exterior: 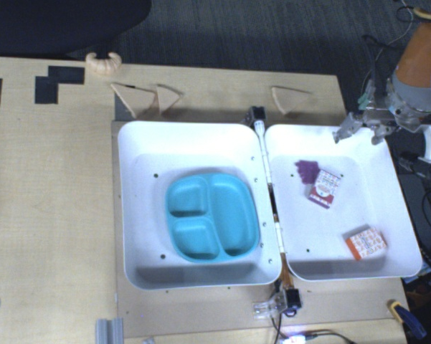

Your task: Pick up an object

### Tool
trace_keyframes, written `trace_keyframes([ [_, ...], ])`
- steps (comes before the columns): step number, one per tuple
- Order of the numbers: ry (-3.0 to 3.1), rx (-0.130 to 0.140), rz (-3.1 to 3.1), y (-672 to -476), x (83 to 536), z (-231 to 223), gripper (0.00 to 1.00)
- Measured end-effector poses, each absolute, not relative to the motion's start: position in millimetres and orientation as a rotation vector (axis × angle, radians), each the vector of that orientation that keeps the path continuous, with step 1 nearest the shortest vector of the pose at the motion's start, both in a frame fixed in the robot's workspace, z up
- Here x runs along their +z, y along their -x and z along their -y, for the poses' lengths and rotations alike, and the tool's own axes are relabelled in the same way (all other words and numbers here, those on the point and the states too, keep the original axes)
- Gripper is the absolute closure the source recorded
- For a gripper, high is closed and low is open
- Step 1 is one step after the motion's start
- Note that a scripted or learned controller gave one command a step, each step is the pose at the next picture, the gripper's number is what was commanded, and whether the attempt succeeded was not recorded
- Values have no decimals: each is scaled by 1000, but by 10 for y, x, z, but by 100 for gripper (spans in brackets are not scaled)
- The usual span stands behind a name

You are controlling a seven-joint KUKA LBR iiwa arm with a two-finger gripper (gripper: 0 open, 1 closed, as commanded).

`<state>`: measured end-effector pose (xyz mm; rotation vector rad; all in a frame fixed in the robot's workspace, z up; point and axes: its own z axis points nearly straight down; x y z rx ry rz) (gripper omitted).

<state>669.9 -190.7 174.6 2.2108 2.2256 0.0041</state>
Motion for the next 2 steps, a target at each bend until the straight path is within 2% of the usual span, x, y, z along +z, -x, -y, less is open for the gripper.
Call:
trace_keyframes([
  [1,-2214,4,-2223,-6122,863,1864,0],
  [2,-2216,6,-2221,-5513,869,1506,0],
])
